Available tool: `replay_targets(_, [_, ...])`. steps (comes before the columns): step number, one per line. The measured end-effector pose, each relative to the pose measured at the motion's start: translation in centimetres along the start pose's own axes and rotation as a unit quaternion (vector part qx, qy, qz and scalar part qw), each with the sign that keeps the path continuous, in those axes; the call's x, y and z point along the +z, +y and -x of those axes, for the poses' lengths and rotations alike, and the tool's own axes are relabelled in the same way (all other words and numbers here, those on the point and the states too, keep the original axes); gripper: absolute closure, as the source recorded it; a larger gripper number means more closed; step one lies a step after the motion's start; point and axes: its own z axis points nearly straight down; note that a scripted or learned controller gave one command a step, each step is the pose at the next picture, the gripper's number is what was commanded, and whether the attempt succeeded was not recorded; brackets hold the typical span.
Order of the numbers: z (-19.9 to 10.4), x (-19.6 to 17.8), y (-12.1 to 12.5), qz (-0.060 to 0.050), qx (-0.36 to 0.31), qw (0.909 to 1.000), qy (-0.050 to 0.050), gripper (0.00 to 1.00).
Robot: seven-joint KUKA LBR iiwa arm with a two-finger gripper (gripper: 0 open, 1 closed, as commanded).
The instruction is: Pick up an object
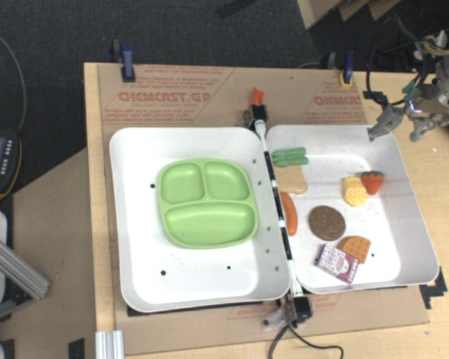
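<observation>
The gripper (402, 120) is seen at the upper right, above the far right corner of the right bin (411, 223), its two fingers spread apart with nothing between them. The candidates for picking all lie in that bin — a green bean pod (289, 156), a slice of toast (291, 179), a sausage (289, 212), a brown cookie (327, 222), a waffle piece (355, 247), a small printed packet (335, 263), a yellow piece (355, 191) and a strawberry (372, 182) touching it. A miss is judged likely on the flat items, since little edge is offered to the fingers; the sausage is pressed against the bin wall, so one finger could be blocked there. The touching yellow piece and strawberry could be knocked apart or taken together. The green divided plate (207, 203) is set in the left bin (135, 260). Most of the arm is cut off by the frame — and the gripper's fingertips are blurred against the bench clutter.
</observation>
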Motion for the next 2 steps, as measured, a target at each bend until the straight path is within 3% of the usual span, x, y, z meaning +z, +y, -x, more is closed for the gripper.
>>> replay_targets(1, [2.0, 8.0, -1.2, -0.004, 0.001, 1.0000, 0.001, 0.00])
replay_targets(2, [1.5, 11.1, -4.3, -0.003, 0.000, 1.0000, 0.001, 0.00])
